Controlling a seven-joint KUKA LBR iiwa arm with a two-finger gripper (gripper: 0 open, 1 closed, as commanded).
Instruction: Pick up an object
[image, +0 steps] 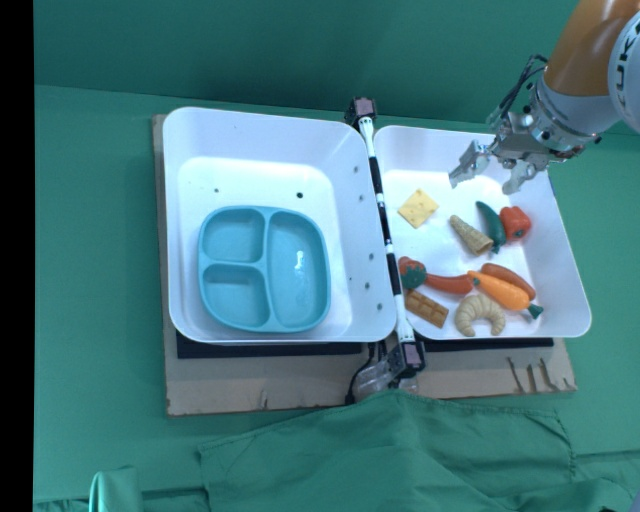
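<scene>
My gripper hangs open over the far part of the right bin, with nothing between its fingers. Below it in that bin lie a yellow cheese slice, a tan cone, a dark green pepper and a red pepper. Nearer the front lie a red chili, an orange carrot, a waffle piece and a croissant. The cheese slice is to the lower left of the gripper, and the peppers sit just in front of it.
The left bin holds a light blue divided plate. A black-and-white divider bar runs between the bins. Both bins rest on a cardboard sheet on the green bench, with a fold of green cloth at the front.
</scene>
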